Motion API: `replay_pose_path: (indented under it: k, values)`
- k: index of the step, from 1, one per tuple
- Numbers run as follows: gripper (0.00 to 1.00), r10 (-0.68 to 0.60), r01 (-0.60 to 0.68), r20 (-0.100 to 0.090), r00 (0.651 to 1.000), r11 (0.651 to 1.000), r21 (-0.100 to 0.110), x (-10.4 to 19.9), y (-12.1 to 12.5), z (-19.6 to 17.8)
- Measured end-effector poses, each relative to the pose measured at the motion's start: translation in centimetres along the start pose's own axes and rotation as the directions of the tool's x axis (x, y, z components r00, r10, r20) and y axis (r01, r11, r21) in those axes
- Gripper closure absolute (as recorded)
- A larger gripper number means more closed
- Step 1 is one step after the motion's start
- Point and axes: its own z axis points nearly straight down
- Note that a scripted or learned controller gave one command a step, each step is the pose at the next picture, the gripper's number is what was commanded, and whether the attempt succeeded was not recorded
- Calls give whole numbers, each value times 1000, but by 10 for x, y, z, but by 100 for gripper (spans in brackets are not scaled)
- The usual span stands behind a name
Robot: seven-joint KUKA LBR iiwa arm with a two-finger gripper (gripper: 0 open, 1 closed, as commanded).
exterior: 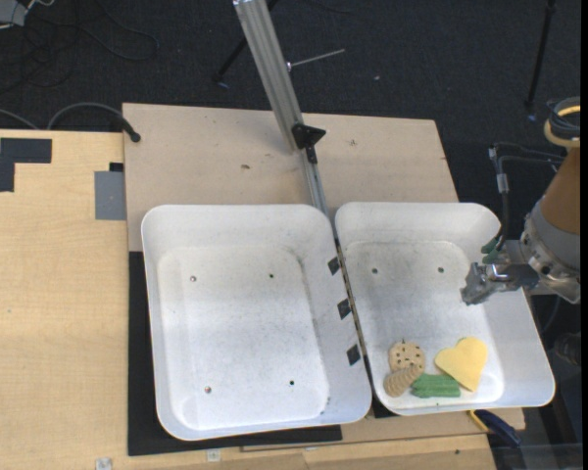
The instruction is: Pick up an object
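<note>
Three small objects lie in the near corner of the right bin (412, 223): a yellow heart-shaped piece (464, 360), a green flat piece (435, 387) just in front of it, and a tan cookie-like piece (404, 362) to their left. My gripper (477, 284) hangs over the right side of that bin, above and behind the yellow piece, apart from all three. Nothing shows between its fingers.
The left bin (176, 233) sits beside the right one, with black clips (344, 307) along the shared rim. A slanted aluminium rail (274, 76) rises behind the bins. A light wooden board (49, 292) lies to the left.
</note>
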Motion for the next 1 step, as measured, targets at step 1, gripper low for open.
replay_pose_path:
  k: [1]
  values:
    - [100, -2, 2, -3, 1000, 1000, 6, 47, 7, 11]
